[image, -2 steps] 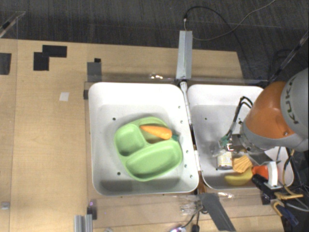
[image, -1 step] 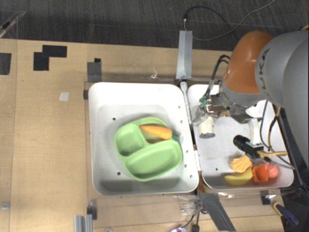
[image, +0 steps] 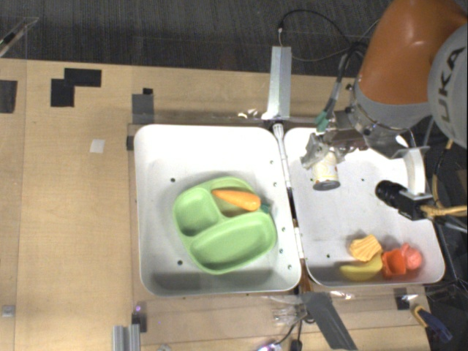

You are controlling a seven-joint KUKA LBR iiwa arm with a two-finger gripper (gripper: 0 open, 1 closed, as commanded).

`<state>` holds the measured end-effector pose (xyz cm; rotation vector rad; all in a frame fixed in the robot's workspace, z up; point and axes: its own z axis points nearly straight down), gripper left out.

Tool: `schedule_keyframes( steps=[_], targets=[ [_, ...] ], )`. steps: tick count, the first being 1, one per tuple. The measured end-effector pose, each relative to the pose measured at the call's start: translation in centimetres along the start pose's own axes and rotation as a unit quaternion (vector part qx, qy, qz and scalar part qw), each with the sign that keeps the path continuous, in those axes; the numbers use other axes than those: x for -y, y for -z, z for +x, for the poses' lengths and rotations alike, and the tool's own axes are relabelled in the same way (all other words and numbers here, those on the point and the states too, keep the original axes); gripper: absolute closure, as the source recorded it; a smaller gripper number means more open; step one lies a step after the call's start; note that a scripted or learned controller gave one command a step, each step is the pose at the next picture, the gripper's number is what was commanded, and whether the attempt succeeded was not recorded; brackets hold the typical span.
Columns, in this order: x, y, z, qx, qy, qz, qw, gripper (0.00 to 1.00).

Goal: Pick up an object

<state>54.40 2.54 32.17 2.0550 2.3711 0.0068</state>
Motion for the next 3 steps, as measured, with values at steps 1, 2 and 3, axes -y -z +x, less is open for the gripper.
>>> schedule_keyframes(
  steps=[1, 2, 3],
  targets=[
    [1.2, -8.1, -3.2, 0.000, 0.002, 0.001, 1.0000, 1.00],
    [5.7, -3.5, -2.9, 0.000, 0.004, 0.000, 1.0000, 1.00],
    [-1.9, -9.3, -7.0, 0.000, 0.054, 0.001, 0.9986, 1.00]
  ],
)
